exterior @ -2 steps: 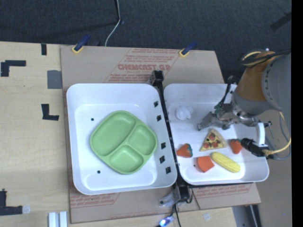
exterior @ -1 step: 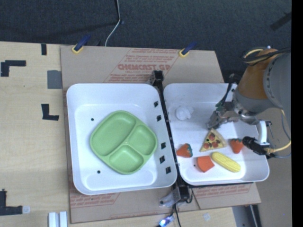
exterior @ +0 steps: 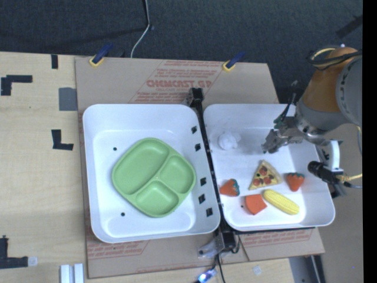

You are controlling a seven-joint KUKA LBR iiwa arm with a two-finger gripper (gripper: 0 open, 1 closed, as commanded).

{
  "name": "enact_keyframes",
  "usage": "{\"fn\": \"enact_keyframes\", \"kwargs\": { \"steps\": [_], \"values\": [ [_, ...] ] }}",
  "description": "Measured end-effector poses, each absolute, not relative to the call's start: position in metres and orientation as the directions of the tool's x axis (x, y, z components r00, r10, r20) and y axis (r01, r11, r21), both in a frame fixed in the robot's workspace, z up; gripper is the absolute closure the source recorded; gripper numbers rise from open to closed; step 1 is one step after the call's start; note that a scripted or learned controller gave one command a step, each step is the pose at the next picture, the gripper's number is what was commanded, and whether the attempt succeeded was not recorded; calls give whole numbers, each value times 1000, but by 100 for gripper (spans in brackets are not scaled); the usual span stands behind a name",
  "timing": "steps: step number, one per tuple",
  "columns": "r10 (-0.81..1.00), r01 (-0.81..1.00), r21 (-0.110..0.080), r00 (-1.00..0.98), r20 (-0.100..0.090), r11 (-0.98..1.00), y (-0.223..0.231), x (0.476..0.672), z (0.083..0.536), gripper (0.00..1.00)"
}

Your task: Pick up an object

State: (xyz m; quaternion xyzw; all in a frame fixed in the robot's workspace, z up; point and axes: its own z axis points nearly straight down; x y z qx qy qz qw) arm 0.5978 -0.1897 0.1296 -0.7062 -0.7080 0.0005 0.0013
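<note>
In the right bin (exterior: 235,118) lie a toy pizza slice (exterior: 264,175), a yellow corn cob (exterior: 281,201), an orange-red block (exterior: 254,204), a strawberry-like piece (exterior: 230,187) and another red piece (exterior: 296,181). A pale clear object (exterior: 228,140) rests near the bin's upper left. My gripper (exterior: 274,143) hangs over the bin's right middle, just above and right of the pizza slice. Nothing shows between its tips.
The left bin (exterior: 97,122) holds a green divided plate (exterior: 154,176). A black divider (exterior: 203,152) separates the bins. The arm with its orange band (exterior: 330,87) enters from the right. Cardboard (exterior: 171,81) lies under both bins.
</note>
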Motion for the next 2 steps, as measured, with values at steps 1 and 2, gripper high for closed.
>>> {"fn": "enact_keyframes", "kwargs": {
  "steps": [1,2],
  "values": [
    [1000,1000,-4,-2,1,2,-185,592,170,100],
    [1000,1000,-2,-3,1,3,-184,594,217,100]
  ]
}}
